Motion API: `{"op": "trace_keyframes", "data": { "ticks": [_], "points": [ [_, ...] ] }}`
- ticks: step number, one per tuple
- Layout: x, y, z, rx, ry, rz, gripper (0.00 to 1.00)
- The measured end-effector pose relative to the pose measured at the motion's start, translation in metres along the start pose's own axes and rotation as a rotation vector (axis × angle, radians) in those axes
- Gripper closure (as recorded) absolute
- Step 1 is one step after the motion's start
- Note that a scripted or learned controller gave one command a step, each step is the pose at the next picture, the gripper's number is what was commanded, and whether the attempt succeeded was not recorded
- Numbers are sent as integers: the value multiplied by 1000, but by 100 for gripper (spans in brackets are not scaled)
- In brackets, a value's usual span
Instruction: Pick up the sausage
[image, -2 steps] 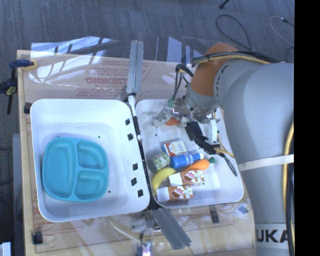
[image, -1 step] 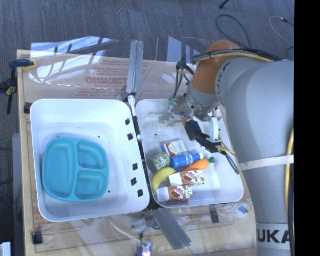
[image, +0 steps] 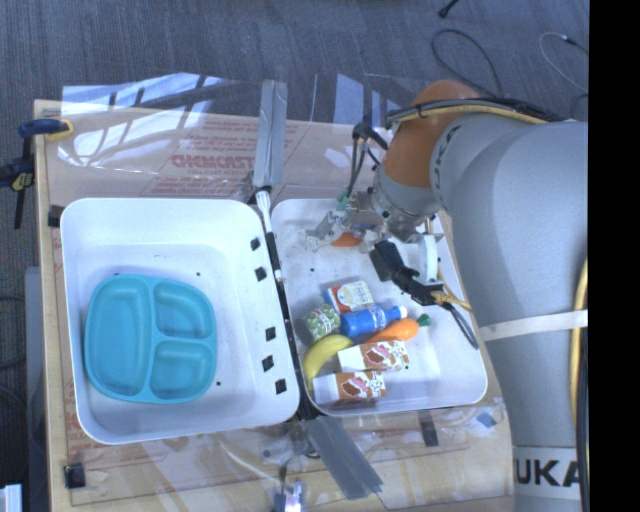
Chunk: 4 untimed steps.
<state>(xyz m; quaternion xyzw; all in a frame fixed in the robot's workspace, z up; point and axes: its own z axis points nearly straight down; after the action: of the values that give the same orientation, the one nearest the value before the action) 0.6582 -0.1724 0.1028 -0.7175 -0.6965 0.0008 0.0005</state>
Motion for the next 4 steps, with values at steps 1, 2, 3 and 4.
{"op": "trace_keyframes", "data": {
  "ticks": [1,2,3,4],
  "points": [
    [-2,-1,10,1,1,-43,0],
    [-1,0,-1,2,1,-48,100],
    [53,-3,-32,2,1,-159,100],
    [61,-3,8,-3,-7,-322,100]
  ]
}}
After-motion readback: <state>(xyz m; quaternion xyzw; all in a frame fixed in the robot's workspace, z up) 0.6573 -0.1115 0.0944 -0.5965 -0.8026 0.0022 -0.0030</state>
